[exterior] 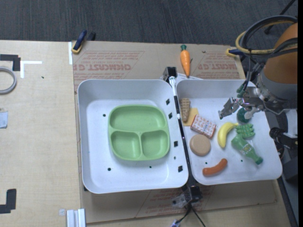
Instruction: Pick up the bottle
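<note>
Camera view: I see the green bottle [246, 149] lying on its side in the right bin [265, 171], near that bin's right wall, just right of the banana [225, 133]. My gripper [237, 109] hangs above the bin's upper right part, near the bottle's top end; I read its fingers as spread apart with nothing between them. Also in that bin are a wafer [184, 109], a pink-patterned packet [203, 126] whose print I cannot read, a round bun [200, 145] and a sausage [215, 167]. The cardboard [111, 63] under the bins carries mirrored red lettering, too blurred to read.
</note>
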